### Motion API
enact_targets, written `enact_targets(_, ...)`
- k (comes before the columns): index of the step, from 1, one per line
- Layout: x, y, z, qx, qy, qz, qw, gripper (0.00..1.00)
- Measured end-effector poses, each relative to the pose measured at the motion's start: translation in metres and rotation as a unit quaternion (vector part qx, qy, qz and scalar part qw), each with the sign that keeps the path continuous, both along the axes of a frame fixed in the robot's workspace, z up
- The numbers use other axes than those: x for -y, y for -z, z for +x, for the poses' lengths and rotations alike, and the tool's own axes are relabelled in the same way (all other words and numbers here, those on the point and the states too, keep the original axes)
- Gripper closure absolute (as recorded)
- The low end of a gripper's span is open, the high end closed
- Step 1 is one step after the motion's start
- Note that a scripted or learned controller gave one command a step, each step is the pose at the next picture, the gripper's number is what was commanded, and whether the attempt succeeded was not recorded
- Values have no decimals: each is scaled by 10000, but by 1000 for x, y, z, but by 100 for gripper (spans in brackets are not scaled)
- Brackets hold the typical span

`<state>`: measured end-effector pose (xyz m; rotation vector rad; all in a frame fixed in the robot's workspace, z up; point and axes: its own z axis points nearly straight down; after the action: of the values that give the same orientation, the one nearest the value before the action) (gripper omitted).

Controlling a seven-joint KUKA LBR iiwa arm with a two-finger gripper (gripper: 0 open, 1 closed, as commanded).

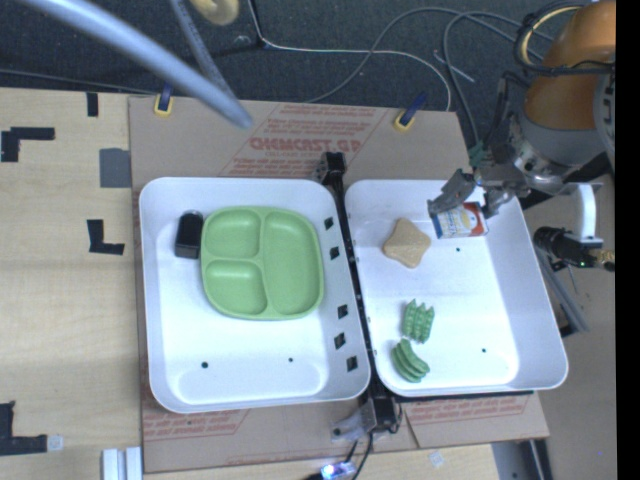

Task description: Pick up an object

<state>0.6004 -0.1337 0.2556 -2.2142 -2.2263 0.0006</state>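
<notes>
Two shallow white bins sit side by side on a sheet of printed cardboard [300, 133], which lies on a pale wooden bench with dark cables trailing across the floor behind it. In the left bin [165, 368] rests a green divided plate [263, 263], with a small black block [188, 235] touching its left edge. The right bin [520, 358] holds a tan, rounded lump [406, 243] near its upper middle, and lower down two green ridged pieces: one [418, 321] just above the other [409, 360], both well apart from the lump.

The arm [565, 88] reaches in from the right, and its gripper [468, 200] sits over the upper right part of the right bin. A small red, white and blue carton [460, 222] lies right at the fingertips, just beside the tan lump. The fingers look partly spread, with the carton under and between them, but I cannot tell whether they actually clamp it or merely stand over it.

As for progress, the reach looks done, since the gripper is down at the carton. A firm grip cannot be confirmed, and the carton seems level with the bin floor, so the lift is probably not yet made.
</notes>
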Motion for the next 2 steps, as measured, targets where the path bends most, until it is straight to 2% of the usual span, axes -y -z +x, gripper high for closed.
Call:
enact_targets(1, -63, 7, -9, -7, -1, -1, 10000, 100)
enact_targets(2, -116, 8, -8, -2, -2, -2, 10000, 100)
